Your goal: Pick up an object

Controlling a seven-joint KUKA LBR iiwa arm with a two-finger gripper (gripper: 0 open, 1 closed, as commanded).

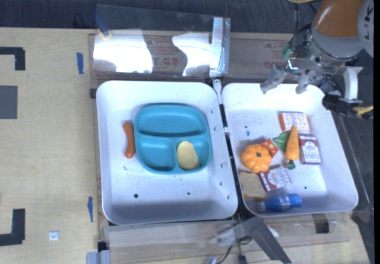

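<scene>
Pale wooden table point(47, 156) under dark grey carpet carries two shallow white bins side by side, with the grey-and-orange arm's hand point(286, 83) hanging over the right bin's point(341, 188) far rim at about one o'clock, its two fingers spread and nothing between them.

Toys cluster low in that bin. A small orange plastic pumpkin point(256, 158) sits at nine o'clock, touching a slim orange toy carrot point(293, 145) that lies tilted at the centre. Both look light, stiff and smooth; the pumpkin's rounded ribs would likely slip, so the carrot's narrow middle seems the surer hold. Three small red-and-white cartons point(294, 121) point(309, 152) point(275, 178) lie flat around them, probably hard to pinch. A blue plastic bottle point(281, 202) lies on its side at six o'clock, apt to roll.

Carton printing is too small to read.

Left bin point(113, 197) holds a blue divided tray point(166, 126) with a yellow lemon-shaped toy point(187, 155), and an orange sausage-shaped toy point(129, 140) beside it.
</scene>
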